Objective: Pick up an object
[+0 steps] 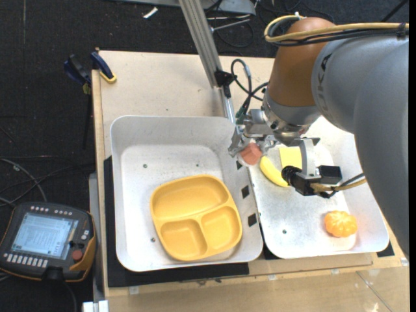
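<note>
STATE: I see gripper (250, 149) low over right bin (364, 239), a small pink object (249, 153) clamped between its fingers | BANANA (273, 172): just beside (untouched) | REASON: descent centred for pinch.

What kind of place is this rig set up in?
Probably a robotics lab or test cell: a teach pendant lies beside the bench, loose cables trail on dark floor, and toy food, a banana and an orange, sits in a white bin.

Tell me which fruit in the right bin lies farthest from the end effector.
The orange, alone near the bin's front right corner; the banana lies beside the end effector.
</note>
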Tool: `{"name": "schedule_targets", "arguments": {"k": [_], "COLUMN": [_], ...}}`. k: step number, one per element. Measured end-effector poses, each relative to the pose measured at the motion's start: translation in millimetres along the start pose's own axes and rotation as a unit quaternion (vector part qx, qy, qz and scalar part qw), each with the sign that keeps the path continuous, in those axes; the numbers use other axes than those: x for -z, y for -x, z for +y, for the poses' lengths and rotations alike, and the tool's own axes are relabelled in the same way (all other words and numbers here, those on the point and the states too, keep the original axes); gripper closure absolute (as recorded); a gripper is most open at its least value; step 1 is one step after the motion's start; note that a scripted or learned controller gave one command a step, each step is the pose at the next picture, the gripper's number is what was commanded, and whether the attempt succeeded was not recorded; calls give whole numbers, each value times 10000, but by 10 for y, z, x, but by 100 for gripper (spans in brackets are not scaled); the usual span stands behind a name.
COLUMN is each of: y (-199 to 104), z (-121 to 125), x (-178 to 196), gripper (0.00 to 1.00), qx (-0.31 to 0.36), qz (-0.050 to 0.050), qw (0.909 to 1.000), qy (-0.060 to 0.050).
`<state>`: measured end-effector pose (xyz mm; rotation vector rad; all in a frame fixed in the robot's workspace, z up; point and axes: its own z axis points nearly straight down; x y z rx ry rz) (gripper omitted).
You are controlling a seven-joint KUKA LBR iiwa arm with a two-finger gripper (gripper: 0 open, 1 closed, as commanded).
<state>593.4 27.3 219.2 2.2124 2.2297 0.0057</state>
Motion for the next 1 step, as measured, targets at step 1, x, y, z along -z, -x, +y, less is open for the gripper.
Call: {"name": "schedule_targets", "arguments": {"k": [1], "y": [-539], "z": [260], "x": [130], "gripper": [100], "qx": [3], "qz": [-1], "qw": [10000], "qy": [6]}}
